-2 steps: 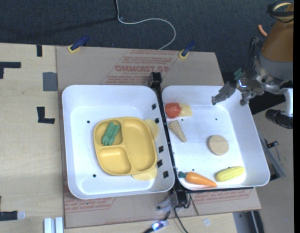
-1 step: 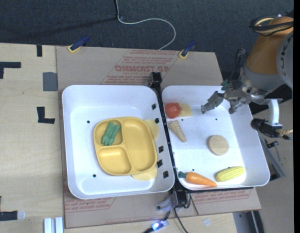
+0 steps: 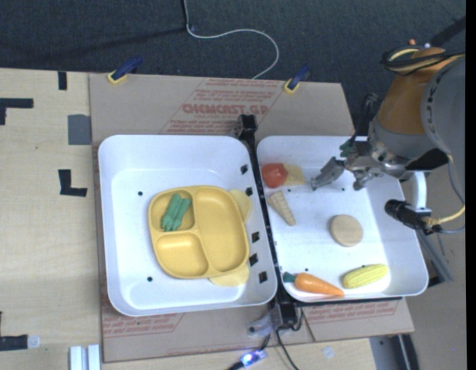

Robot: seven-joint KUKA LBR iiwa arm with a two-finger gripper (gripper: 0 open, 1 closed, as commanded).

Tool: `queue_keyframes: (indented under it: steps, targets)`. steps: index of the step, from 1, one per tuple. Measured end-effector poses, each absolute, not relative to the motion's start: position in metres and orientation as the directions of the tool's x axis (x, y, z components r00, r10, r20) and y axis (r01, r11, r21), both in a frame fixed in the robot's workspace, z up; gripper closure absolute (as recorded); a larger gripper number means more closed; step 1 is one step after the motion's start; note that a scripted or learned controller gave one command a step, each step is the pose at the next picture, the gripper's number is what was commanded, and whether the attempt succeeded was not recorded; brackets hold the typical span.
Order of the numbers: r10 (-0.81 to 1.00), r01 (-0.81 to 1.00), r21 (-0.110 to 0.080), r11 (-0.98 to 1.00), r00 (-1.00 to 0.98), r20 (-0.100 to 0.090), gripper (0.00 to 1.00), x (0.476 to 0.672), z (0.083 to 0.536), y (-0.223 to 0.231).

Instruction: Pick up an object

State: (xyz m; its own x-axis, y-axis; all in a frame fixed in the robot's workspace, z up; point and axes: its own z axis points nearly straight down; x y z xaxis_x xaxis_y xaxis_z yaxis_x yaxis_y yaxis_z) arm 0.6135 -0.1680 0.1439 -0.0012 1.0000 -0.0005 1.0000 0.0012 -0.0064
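Observation:
My gripper [image 3: 345, 176] hangs over the upper part of the right bin [image 3: 392, 237], open, with nothing between its fingers [image 3: 325, 175]. Below it in that bin lie a round tan cookie [image 3: 346, 230], a cone-shaped wafer [image 3: 282, 206], a red tomato [image 3: 274, 174] at the upper left, an orange carrot [image 3: 317, 284] and a yellow corn cob [image 3: 365, 276] along the front edge. The left bin [image 3: 122, 206] holds a yellow divided plate [image 3: 203, 237] with a green bean pod [image 3: 176, 211] in its upper-left compartment.
A black divider [image 3: 257, 206] runs between the two bins. Both bins rest on a cardboard sheet [image 3: 214, 106] held by yellow and blue clamps. A white cable [image 3: 238, 33] loops across the dark floor behind. The arm's grey and orange body [image 3: 411, 106] rises at the right.

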Motion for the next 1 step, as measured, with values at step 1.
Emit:
queue_keyframes:
  steps: [1]
  targets:
    - [1.0, 1.0, -0.007, 0.002, -0.002, 0.0, 0.0, 0.612, 0.0893, -0.1666]
